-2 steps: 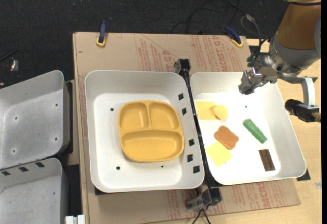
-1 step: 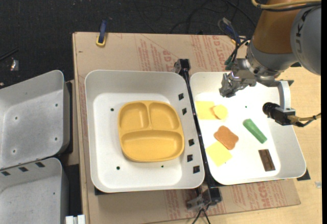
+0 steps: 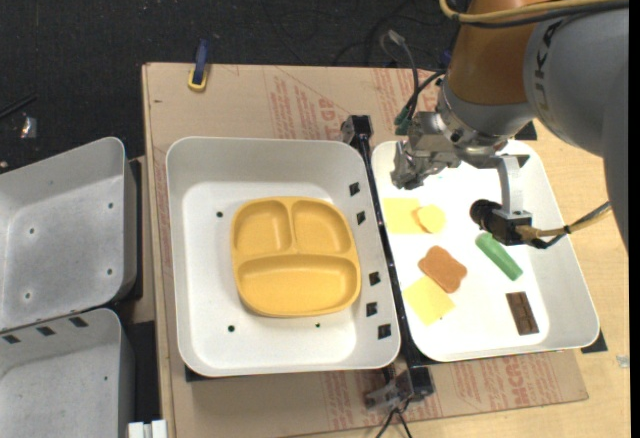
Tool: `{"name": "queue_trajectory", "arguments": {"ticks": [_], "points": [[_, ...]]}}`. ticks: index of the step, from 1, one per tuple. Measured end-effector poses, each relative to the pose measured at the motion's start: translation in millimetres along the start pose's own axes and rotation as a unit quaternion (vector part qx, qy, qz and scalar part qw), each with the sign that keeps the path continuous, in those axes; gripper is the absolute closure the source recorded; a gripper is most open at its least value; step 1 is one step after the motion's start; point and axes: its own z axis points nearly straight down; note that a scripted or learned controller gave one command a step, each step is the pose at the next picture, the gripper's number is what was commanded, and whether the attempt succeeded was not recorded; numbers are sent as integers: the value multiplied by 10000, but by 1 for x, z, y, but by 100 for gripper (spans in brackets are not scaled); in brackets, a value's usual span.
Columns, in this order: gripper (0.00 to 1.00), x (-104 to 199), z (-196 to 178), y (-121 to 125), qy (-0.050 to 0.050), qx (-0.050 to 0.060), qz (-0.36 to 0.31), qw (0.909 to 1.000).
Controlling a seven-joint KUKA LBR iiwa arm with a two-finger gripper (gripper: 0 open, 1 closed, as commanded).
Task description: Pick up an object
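My gripper (image 3: 413, 169) hangs over the far left part of the right bin (image 3: 560, 226), just above a pale yellow cheese-like square (image 3: 398, 217) and a small round yellow piece (image 3: 431, 219). Nothing is visibly held in it. Nearer the front lie a brown toast slice (image 3: 442, 269) and another yellow square (image 3: 429, 300). To their right are a green stick (image 3: 498, 256) and a dark brown bar (image 3: 521, 313).
The left bin (image 3: 190, 226) holds a yellow divided plate (image 3: 296, 256). A dark fitting with a cable (image 3: 495, 219) hangs from the arm above the right bin's middle. Both bins rest on a cardboard sheet (image 3: 260, 96). Grey trays (image 3: 60, 226) stand to the far left.
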Motion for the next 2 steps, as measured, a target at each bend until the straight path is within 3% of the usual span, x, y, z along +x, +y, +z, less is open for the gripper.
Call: {"name": "queue_trajectory", "arguments": {"ticks": [2], "points": [[100, 99, 27, -6, -3, 13, 8, 10000]]}}
